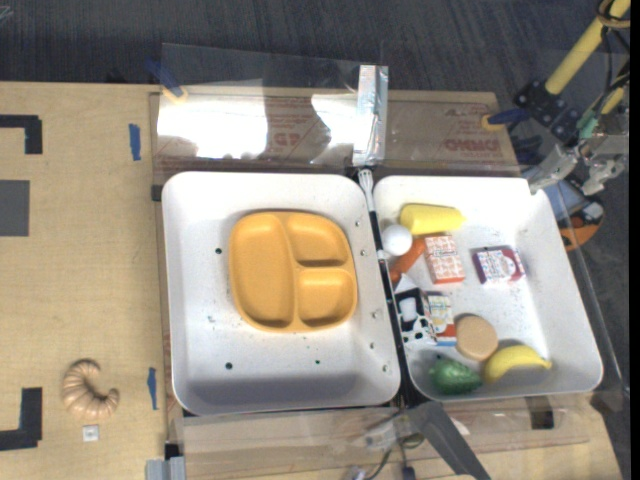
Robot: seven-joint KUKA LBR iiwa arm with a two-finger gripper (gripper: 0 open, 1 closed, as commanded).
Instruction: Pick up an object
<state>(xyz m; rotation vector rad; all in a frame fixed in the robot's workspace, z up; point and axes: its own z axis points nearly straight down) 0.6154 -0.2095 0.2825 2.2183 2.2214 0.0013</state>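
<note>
The right bin (pixel 560 258) holds a yellow block (pixel 430 217), a white ball (pixel 398 239), an orange carrot piece (pixel 405 261), a red-and-white carton (pixel 443 260) and a purple packet (pixel 497 264). Nearer the front lie a black-and-white item (pixel 408 308), a small printed packet (pixel 438 313), a tan round piece (pixel 476 337), a banana (pixel 515 361) and a green pepper (pixel 453 375). My gripper (pixel 585 160) hangs outside the bin, past its far right corner, clear of every object.
The left bin (pixel 190 298) bears a yellow divided plate (pixel 294 269). A toy croissant (pixel 90 388) lies on the bench at the lower left. A clear plastic sheet (pixel 270 118) stands behind the bins. A yellow cable (pixel 585 38) runs above the gripper.
</note>
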